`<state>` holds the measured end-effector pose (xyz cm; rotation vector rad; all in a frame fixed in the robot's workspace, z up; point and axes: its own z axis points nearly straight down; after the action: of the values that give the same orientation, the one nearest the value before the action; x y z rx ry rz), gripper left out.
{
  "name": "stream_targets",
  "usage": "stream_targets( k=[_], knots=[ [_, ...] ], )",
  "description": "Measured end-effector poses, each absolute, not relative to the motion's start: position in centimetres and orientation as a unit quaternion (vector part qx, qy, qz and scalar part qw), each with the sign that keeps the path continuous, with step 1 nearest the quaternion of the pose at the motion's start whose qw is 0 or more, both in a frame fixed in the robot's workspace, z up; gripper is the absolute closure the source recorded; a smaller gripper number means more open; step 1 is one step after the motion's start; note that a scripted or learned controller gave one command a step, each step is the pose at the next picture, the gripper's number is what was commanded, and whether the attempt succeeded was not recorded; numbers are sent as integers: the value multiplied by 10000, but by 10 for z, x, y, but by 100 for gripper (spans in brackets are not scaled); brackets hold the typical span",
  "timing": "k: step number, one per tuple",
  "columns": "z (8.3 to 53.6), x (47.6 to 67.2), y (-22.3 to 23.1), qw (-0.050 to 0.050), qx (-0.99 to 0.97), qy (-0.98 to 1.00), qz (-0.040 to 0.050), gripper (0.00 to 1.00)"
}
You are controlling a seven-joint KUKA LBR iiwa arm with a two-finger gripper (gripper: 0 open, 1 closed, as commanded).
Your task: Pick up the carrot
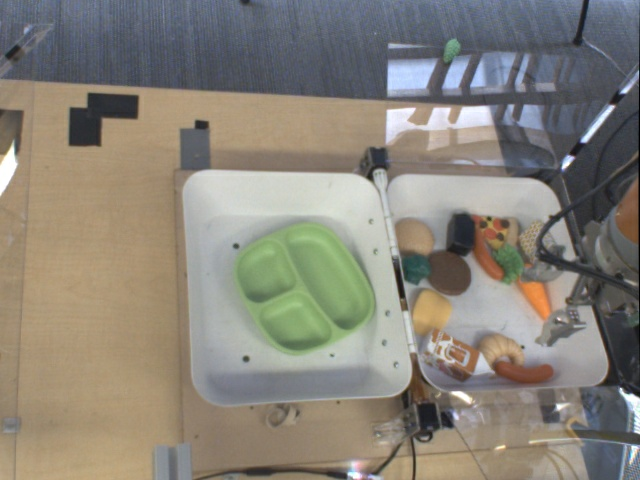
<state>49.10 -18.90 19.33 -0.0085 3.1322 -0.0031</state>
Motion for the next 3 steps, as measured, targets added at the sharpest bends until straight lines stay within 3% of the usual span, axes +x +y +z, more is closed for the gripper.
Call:
stream_targets(
  k=[1, 2, 3],
  knots=[
    [91, 523, -207, 114, 158, 9998, -38, 0],
    [104, 527, -206, 154, 116, 9998, -46, 100],
    [103, 527, -205, 148, 115, 9998, -43, 0]
  ],
)
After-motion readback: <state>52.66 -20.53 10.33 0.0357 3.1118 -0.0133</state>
